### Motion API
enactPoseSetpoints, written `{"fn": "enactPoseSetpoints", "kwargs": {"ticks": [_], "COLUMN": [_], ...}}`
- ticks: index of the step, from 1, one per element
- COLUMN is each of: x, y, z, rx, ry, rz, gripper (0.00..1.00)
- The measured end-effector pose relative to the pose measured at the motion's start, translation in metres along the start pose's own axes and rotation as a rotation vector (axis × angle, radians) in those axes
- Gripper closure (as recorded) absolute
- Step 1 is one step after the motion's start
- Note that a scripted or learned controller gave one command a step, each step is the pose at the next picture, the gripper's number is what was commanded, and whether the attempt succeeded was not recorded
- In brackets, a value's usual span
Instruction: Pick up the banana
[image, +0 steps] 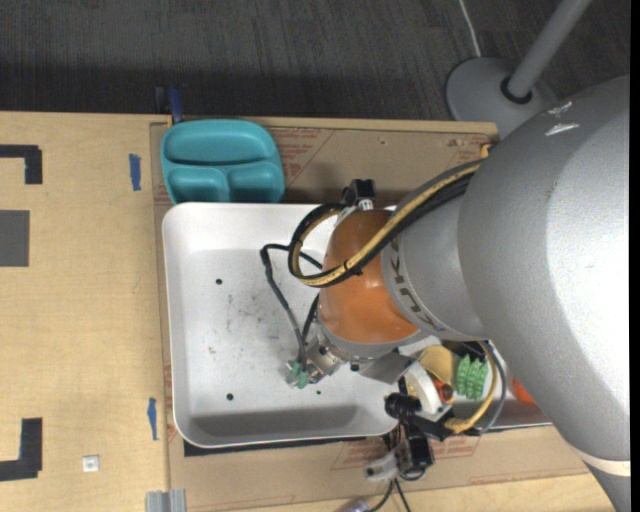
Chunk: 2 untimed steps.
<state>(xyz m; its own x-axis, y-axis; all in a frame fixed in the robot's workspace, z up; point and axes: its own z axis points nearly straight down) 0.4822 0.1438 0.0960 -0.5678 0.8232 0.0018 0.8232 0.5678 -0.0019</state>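
At the far left the tan worktop (80, 320) carries black tape marks (22, 165) and short strips of blue tape (135, 171). Next comes a teal divided tray (222, 160), which lies on the worktop just beyond the far rim of the left white bin (200, 330) and touches or nearly touches that rim. The left part of this bin's floor is bare white, scuffed with faint grey marks and a few dark dots. Over the bin's right part hangs the arm (540, 280), its orange band (360, 290) wrapped by looping black and yellow cables (310, 265). Below the band, the gripper (308, 366) pokes out as a small metal end with a green piece on it, low over the bin floor near the bin's near-right corner; the arm covers most of it, so it cannot be told how far open it is or whether it has hold of anything. Further right, under the arm's edge, a pale yellow rounded shape that may be the banana (437, 360) shows beside a green block (470, 376), well apart from the gripper; too little of it is seen to be sure. The grey bulk of the arm covers the right bin.
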Motion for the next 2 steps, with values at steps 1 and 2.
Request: {"fn": "enactPoseSetpoints", "kwargs": {"ticks": [1, 2], "x": [0.02, 0.043], "y": [0.015, 0.027], "z": [-0.068, 0.009], "rx": [-0.002, -0.005], "ry": [-0.001, 0.0], "rz": [0.215, 0.112], "gripper": [1.0, 1.0]}}
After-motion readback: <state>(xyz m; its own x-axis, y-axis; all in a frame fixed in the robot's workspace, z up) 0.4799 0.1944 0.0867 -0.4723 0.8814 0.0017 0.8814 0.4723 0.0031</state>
